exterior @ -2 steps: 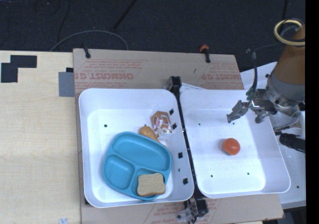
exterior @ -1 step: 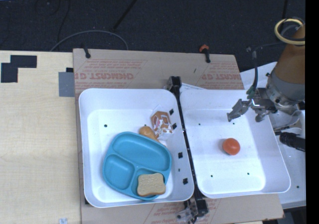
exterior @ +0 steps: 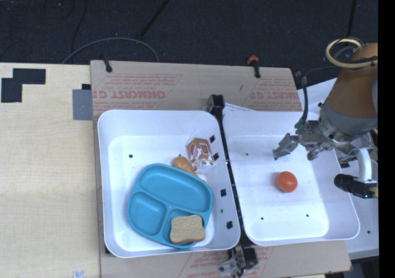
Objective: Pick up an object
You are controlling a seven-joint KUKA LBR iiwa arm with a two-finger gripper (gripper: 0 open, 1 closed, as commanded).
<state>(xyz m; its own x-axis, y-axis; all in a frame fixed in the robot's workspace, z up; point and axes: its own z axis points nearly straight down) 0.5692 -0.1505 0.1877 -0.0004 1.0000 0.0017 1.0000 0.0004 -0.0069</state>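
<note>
A small red tomato-like ball (exterior: 286, 181) lies in the right bin (exterior: 336, 224), near its middle. My gripper (exterior: 299, 150) hangs above the right bin's far half, up and to the right of the ball and apart from it. Its fingers (exterior: 282, 148) are spread open with nothing between them. In the left bin (exterior: 114, 147) a blue divided plate (exterior: 162, 199) carries a slice of bread (exterior: 187, 228) at its near corner. A small orange-brown lump (exterior: 181, 163) and a brown-and-white packet (exterior: 200, 151) lie just beyond the plate.
A black divider (exterior: 227, 172) runs between the two bins. The arm's grey body (exterior: 352, 101) with its orange band and yellow cable loop stands over the right bin's far right corner. A black part (exterior: 353, 185) sticks out at the right rim. Cardboard lies under both bins.
</note>
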